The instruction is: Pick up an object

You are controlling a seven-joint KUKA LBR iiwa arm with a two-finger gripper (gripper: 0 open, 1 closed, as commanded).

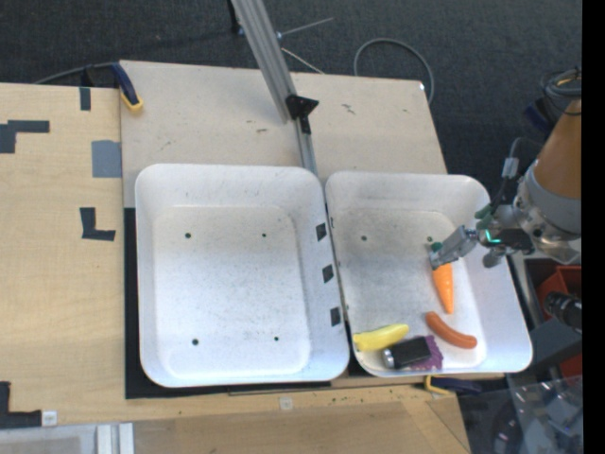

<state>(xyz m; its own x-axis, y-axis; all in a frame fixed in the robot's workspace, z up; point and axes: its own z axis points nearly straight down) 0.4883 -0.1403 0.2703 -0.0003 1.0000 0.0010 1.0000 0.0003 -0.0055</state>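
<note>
The hand (452,248) sits low over the right bin (397,189), directly above the carrot's (443,288) upper end. Whether it is spread or pressed together cannot be told. The carrot lies just below it, long axis running toward the bin's near edge.

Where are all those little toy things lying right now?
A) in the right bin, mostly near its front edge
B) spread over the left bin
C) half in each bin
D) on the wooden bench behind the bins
A: the carrot, sausage, yellow piece and black item all lie in the right bin, toward its front.
</note>
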